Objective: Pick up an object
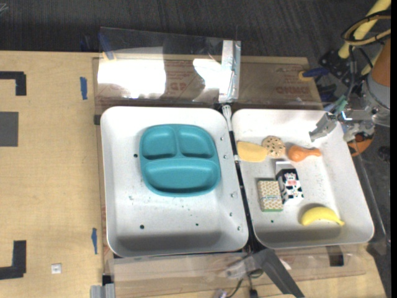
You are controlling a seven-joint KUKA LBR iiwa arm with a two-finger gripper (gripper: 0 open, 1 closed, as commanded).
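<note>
Yellow banana [320, 216] lies nearest us, untouched.
We see the pincer [324, 128] hovering over the right bin [356, 179]; grip state unclear, nothing lifted yet.

The left bin [118, 222] is mostly taken by a teal divided plate [180, 158] in its upper middle; the white floor stays free along the near side and in the left strip. In the right bin [356, 185], the objects stand in a cluster: a yellow piece [251, 151], a cookie [273, 145] and an orange piece [302, 154] in a row, below them a patterned box [270, 195] and a black and white box [289, 185] side by side, and a banana [320, 216] near the front. Free floor remains in the upper left corner and along the right wall. The gripper [325, 126] hangs over the upper right part.
</note>
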